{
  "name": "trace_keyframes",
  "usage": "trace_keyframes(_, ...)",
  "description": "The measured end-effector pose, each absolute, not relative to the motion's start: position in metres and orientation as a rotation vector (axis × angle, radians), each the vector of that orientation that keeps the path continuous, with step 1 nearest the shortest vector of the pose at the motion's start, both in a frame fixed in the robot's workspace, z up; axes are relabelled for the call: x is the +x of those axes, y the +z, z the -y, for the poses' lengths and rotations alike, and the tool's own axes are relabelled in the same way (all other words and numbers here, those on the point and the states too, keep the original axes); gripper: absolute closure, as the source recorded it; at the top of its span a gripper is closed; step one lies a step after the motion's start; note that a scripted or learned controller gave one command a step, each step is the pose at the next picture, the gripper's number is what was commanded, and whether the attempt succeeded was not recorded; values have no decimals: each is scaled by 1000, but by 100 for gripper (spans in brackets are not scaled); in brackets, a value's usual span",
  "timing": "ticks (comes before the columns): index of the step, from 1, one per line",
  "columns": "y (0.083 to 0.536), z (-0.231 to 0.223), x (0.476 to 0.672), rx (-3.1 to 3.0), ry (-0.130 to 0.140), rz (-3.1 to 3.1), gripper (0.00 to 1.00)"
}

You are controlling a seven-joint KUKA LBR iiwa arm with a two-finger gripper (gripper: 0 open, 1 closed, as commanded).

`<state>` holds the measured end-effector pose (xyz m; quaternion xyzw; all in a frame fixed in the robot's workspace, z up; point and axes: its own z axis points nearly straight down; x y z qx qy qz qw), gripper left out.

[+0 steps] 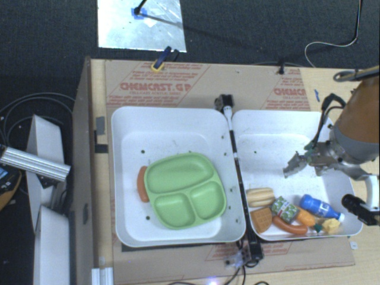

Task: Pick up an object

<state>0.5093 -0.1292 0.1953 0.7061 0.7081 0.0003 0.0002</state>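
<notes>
Your gripper [295,164] hovers with fingers spread, grasping nothing, over the right bin [267,132]. Beneath both bins lies the cardboard-covered worktop [178,82]; beyond, dark carpet [47,28]. Toy food [291,212] clusters just below the gripper.

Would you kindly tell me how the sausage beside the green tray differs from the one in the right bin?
The left bin's sausage lies lengthwise, alone against the green tray; the right bin's sausage lies crosswise, crowded among toy foods, looking brighter. Both are reddish-orange and elongated.
</notes>
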Motion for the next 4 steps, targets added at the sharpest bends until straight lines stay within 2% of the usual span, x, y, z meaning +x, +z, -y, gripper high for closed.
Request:
trace_keyframes(1, 92, 123, 491, 2218, 4, -2221, 0)
trace_keyframes(2, 89, 209, 490, 2213, 8, -2211, 0)
trace_keyframes(3, 120, 142, 568, 2215, 4, -2225, 0)
trace_keyframes(4, 84, 141, 548, 2219, 0, -2223, 0)
